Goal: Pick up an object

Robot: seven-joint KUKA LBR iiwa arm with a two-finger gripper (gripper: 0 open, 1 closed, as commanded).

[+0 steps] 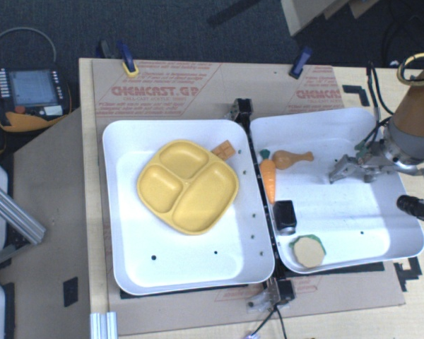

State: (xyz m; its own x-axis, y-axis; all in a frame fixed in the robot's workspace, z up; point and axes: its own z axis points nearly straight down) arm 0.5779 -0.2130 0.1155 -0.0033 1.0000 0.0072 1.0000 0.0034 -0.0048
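Objects for picking lie in both white bins. In the right bin (pixel 381 129), a toy drumstick (pixel 291 159) lies near the far left corner, its thick end touching the green top of a toy carrot (pixel 268 179) that runs along the left wall. Nearer the front, a small black block (pixel 285 215) sits beside the divider, and a round tan disc with a green rim (pixel 309 251) rests in the front left corner. The gripper (pixel 348 169) hangs over the right half of this bin, well apart from all four items, with nothing between its fingers; whether they are spread or closed I cannot tell. Above it the grey wrist and orange band (pixel 412 111) of the arm come in from the right. In the left bin (pixel 127 189), a yellow three-compartment plate (pixel 189 186) lies in the middle, and a small orange-brown block (pixel 223 150) touches its far right edge. Both bins sit on a cardboard sheet (pixel 162 83) held by blue clamps (pixel 129 60), and a teach pendant (pixel 28 94) lies off to the left.
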